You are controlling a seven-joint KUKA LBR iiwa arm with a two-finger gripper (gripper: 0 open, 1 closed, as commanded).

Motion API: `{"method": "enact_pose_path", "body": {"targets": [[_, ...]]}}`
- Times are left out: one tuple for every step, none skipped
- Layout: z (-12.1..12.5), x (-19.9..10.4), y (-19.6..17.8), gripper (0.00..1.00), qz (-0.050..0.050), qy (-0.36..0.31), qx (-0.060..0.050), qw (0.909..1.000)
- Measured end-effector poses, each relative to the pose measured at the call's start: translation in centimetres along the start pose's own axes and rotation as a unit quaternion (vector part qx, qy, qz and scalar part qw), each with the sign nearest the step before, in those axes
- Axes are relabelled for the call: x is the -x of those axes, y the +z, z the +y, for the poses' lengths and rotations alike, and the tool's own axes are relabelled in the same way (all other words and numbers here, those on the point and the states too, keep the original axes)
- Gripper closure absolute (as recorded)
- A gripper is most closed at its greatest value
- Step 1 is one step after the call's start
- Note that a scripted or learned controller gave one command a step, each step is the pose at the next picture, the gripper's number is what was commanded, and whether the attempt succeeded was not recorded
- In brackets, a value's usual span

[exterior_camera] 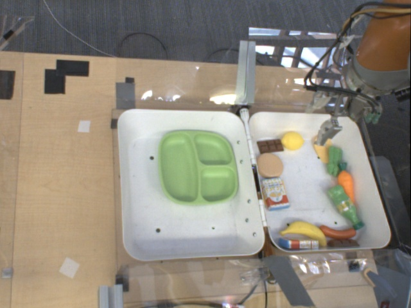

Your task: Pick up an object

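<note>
Over the right bin (383,223), near its far corner: gripper (329,132) poised low, just beside a yellow wedge (320,151) and close to a yellow ball (292,140). Jaws seemingly narrow and with nothing visible between them, though hard to tell at this slant. Nothing lifted yet; whole pick judged still to come.

Spread across the same bin, all at rest: chocolate bar (270,146), round cookie (270,166) and small carton (275,194) along the near-centre wall; green vegetable (334,161), carrot (347,185) and green bottle (344,205) down the outer side; banana (304,228), sausage (337,231) and a tube (300,243) bunched at the front edge. Nearest candidates for a grasp, by position: wedge and ball.

Open floor in the bin's middle, between carton and carrot; fair room there for a straight descent. Tighter at the far corner, with the back wall, the wedge and the green vegetable all close. Front cluster touching or nearly so, likely awkward to separate.

Left bin (135,191): green divided plate (198,167) lying flat at centre, well apart from the arm (383,50).
</note>
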State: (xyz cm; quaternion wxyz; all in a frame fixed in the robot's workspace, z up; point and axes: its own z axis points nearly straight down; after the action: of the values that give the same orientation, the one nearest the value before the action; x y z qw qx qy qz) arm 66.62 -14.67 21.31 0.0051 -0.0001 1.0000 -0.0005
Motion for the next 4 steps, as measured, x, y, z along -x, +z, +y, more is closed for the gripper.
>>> {"method": "enact_pose_path", "body": {"targets": [[-4.0, -7.3, 11.8, 0.00, 0.001, -0.101, 0.000, 0.9948], [-5.2, -4.5, 12.4, 0.00, -0.001, -0.268, -0.001, 0.9633], [-5.9, -8.0, 12.3, 0.00, -0.001, -0.288, -0.001, 0.9575], [-5.8, -12.3, 12.2, 0.00, -0.002, -0.287, -0.001, 0.9580]]}}
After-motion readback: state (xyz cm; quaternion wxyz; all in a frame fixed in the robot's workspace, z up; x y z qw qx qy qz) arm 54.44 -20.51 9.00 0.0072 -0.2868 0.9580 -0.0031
